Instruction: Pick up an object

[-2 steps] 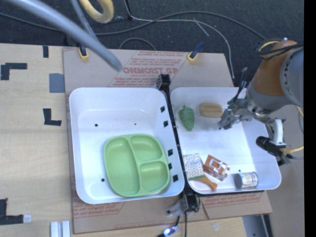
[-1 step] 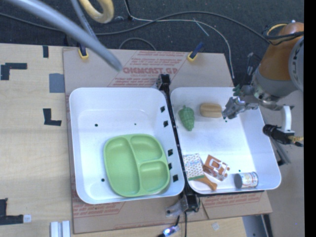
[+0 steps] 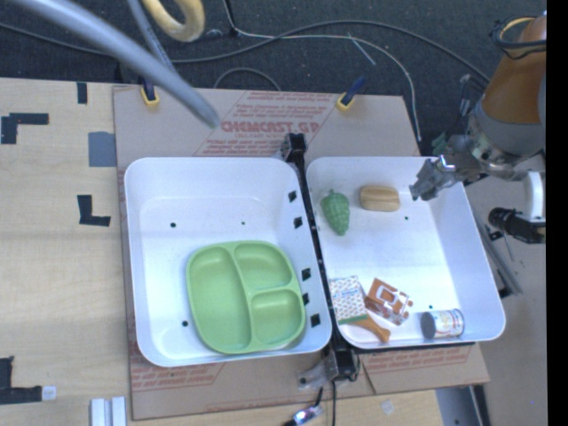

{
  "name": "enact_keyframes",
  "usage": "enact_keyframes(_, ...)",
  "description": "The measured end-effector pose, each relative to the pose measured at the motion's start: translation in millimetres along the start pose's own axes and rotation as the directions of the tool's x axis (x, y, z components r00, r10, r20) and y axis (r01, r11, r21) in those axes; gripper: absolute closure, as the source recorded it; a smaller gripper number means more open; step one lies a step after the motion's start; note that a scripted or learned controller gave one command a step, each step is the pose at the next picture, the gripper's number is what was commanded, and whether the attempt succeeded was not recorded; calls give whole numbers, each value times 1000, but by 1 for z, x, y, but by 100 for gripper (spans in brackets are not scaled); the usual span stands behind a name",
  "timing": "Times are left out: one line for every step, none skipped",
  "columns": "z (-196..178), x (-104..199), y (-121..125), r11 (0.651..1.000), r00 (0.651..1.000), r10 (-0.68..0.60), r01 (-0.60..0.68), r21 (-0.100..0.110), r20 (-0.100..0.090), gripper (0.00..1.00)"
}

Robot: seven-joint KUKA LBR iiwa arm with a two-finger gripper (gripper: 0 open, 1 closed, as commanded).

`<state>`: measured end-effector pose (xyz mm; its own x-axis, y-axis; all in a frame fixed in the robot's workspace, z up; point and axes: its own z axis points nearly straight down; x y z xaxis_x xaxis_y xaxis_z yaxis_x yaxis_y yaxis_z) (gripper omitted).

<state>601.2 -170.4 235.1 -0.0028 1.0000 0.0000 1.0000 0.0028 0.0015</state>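
Note:
My gripper (image 3: 425, 185) hangs over the back right part of the right bin (image 3: 470, 238), just right of a tan bread roll (image 3: 380, 198). Nothing shows between its fingers. A green strawberry-shaped toy (image 3: 335, 211) lies near that bin's left wall. Along its front edge lie a patterned packet (image 3: 347, 297), an orange-and-white box (image 3: 388, 301), an orange carrot-like piece (image 3: 376, 329) and a small can (image 3: 443, 324) on its side.
The left bin (image 3: 160, 202) holds a green divided plate (image 3: 248, 295) at its front. A black divider clip row (image 3: 306, 238) runs between the bins. Cables (image 3: 293, 38) lie behind the bench, and a grey pole (image 3: 106, 38) crosses the upper left.

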Motion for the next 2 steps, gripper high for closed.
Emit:
enact_keyframes(12,59,6,1000,1000,-3,3,5,-1,100)
enact_keyframes(4,113,12,1000,1000,-4,4,4,-1,100)
